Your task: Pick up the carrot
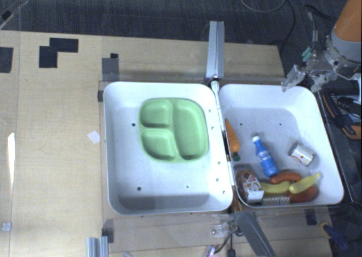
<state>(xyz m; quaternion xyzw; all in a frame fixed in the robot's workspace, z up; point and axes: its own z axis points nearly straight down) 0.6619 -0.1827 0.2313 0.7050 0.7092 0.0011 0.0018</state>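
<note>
The carrot (231,138) is a slim orange stick with a dark green end, lying along the left wall of the right bin (266,100). My gripper (308,76) hangs over the far right corner of that bin, below the arm's orange band. It is well away from the carrot, up and to the right of it. Its fingers look spread apart with nothing between them.
The right bin also holds a blue bottle (265,157), a small silver can (301,153), a yellow banana (294,185), red items and a brown packet (249,185) along its near edge. The left bin (121,154) holds a green divided tray (172,128).
</note>
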